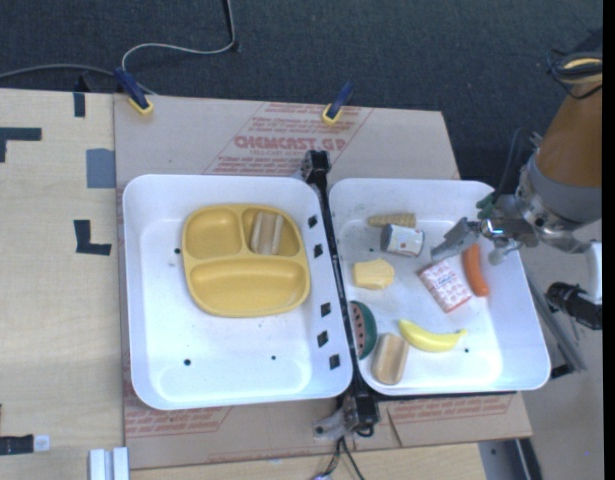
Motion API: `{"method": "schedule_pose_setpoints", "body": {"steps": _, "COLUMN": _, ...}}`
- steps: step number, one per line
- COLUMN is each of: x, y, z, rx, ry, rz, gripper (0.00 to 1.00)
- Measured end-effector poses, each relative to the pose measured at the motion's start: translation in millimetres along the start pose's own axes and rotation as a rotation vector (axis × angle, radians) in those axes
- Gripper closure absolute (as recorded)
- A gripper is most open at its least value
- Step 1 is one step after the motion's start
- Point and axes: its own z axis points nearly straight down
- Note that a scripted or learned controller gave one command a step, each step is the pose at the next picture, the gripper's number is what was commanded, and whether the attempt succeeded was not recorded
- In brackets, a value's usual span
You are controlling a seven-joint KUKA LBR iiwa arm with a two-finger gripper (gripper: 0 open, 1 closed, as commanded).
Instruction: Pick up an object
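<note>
**Counting the Things on the Bench**

There are two white bins: a left bin (152,368) and a right bin (517,353).

The left bin holds one yellow plate (245,283) with three parts. One tan piece of food (265,232) lies in one part.

The right bin holds eight things: one yellow banana (431,337), one orange carrot (475,271), one red and white packet (446,285), one grey and white block (402,239), one pale yellow chunk (374,274), one tan cracker (391,220), one bread roll (389,358) and one watermelon slice (362,330).

Two yellow and blue clips, one (134,91) on the left and one (338,102) further right, sit on the one brown cardboard sheet (217,143).
</note>
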Motion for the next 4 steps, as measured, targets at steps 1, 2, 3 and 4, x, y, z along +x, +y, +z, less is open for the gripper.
{"method": "schedule_pose_setpoints", "body": {"steps": 1, "x": -52, "y": 22, "z": 100, "rx": 0.002, "ry": 0.0, "rz": 0.002, "gripper": 0.0}}
{"method": "schedule_pose_setpoints", "body": {"steps": 2, "x": -80, "y": 66, "z": 166, "rx": -0.009, "ry": -0.002, "rz": -0.001, "gripper": 0.0}}
{"method": "schedule_pose_setpoints", "body": {"steps": 3, "x": -78, "y": 141, "z": 168, "rx": 0.004, "ry": 0.006, "rz": -0.001, "gripper": 0.0}}
{"method": "schedule_pose_setpoints", "body": {"steps": 4, "x": -80, "y": 142, "z": 157, "rx": -0.005, "ry": -0.005, "rz": -0.004, "gripper": 1.0}}
